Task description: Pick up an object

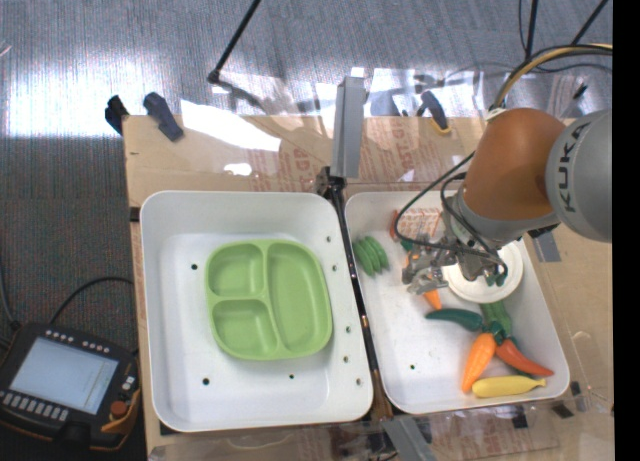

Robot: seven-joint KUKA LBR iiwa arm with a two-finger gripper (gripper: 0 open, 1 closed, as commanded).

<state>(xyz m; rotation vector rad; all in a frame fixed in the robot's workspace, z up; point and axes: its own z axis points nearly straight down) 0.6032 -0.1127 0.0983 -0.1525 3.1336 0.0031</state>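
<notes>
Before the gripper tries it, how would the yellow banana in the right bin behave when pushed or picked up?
The yellow banana looks like smooth moulded plastic, so probably light, stiff and somewhat slippery. Its curved, rounded body may pivot or roll when pushed. It lies near the right bin's corner, touching the orange carrot, which could shift too.

The grey arm's bulky orange wrist band [515, 174] covers the upper right corner of the right-hand shallow white plastic bin [440, 389], hiding whatever lies beneath it. The metal claw [432, 274] is a small blurred tangle above the bin, partly masking a round white dish [500, 284] and a small orange piece [433, 300]. At lower left, the dark handheld control pendant [60, 379] is cut off by the picture's edge.
</notes>
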